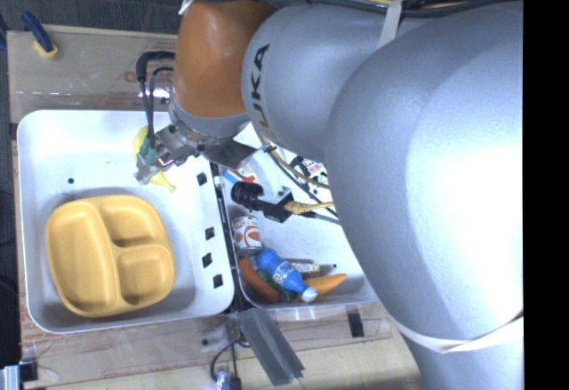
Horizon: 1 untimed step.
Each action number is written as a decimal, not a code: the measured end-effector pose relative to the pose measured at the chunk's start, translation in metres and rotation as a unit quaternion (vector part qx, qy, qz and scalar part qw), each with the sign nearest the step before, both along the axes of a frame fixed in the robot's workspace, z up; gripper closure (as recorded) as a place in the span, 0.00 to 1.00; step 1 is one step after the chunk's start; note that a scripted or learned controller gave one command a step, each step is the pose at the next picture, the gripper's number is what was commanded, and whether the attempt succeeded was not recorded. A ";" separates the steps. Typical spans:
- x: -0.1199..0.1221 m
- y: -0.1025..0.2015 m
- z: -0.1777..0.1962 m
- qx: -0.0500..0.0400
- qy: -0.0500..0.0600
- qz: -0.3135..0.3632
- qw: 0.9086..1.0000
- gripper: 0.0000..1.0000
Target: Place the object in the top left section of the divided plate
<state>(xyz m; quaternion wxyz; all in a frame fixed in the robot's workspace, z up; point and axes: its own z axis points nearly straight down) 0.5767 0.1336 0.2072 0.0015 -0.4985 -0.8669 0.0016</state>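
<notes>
Okay, I'm looking down on the bench now. The big grey arm (373,113) with its orange band (209,51) reaches in from the right and covers much of the shallow white right bin (351,295). The gripper (153,159) is over the far end of the shallow white left bin (53,135), close to the wall shared by the two bins. Right at its tip I can see the small bright-yellow object (164,180). Part of it pokes out towards the plate and part shows on the far side of the gripper. It's touching or just under the gripper, but I can't tell whether the hand is wide, narrow or actually gripping it from this angle.

The tan-yellow divided plastic plate (76,259) sits in the near half of the same bin. It's well clear of the yellow object, and one large section and two smaller ones are showing.

In the right bin, below the arm, there's a red-and-white drinks can (247,233), a blue plastic bottle (283,273) and an orange carrot-shaped piece (327,282), bunched close together.
</notes>
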 end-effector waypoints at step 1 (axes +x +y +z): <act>0.000 0.000 0.000 0.000 0.000 0.000 1.000 0.00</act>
